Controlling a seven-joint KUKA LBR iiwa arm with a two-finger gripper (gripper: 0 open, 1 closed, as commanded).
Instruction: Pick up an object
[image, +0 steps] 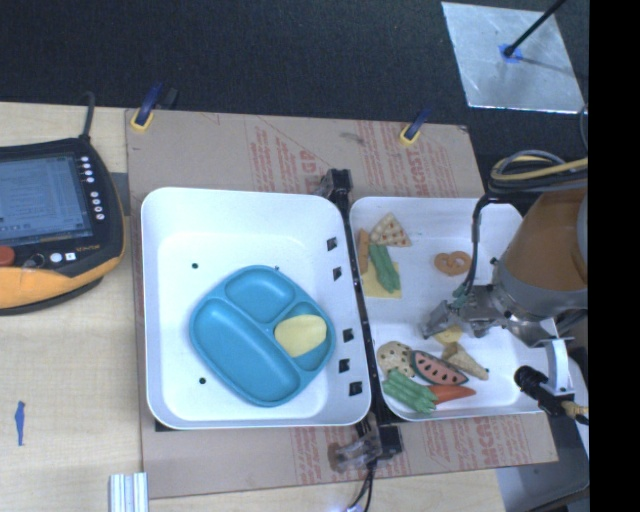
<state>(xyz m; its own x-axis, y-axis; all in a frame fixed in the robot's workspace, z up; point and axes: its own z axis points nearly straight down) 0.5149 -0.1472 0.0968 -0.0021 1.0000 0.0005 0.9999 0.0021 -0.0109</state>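
Here, the pale wood surface (60, 370) carries brown cardboard (280, 150) under two white bins. Dark floor beyond. The gripper (447, 322) sits low in the right bin (425, 212) among toy food; fingers' spread cannot be told. Blue divided plate (240, 345) with yellow piece (300, 334) in the left bin (200, 215).

A light wood bench (70, 380) carries a brown cardboard sheet (290, 150) — clipped at its far edge by two yellow clamps (143, 118). Two white bins (175, 225) sit side by side on the cardboard; a teach pendant (50, 215) rests at the left.
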